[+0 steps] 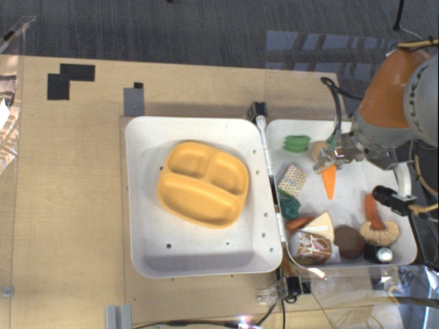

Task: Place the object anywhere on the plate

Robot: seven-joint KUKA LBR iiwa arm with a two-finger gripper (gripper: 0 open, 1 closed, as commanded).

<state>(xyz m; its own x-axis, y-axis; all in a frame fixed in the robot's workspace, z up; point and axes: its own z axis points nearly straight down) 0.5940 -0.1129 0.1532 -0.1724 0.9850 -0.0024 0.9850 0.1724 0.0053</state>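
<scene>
Nearest the camera, along the bench [68, 204] front edge, a tangle of cable and a small connector [291, 286] sit below the seam between the two bins. Bench surface is pale wood with black square markers [68, 79] at the far left.

Left bin [147, 252]: shallow, white, holding one yellow plate [204, 184] with three compartments, lying near its centre at a slight angle.

Right bin [405, 252]: white, crowded. The grey arm with orange band [387, 91] reaches in from the right, over its far side. The gripper [332, 157] hangs above the bin's upper middle, pinching the blunt top of an orange carrot [329, 181]; the carrot points down toward the bin floor, tip toward the camera, well apart from the plate.

Other contents, larger to smaller: a brown and white carton [314, 242] at the near left corner; a tan knotted ring [379, 232] with a red-orange piece [373, 210] standing in it at the near right; a dark brown ball [349, 240] beside the carton; a green flat piece [297, 142] at the far side; a checked packet [293, 178]; a dark green item [289, 202] by the left wall; a small black and silver object [379, 254] at the near right edge.
</scene>
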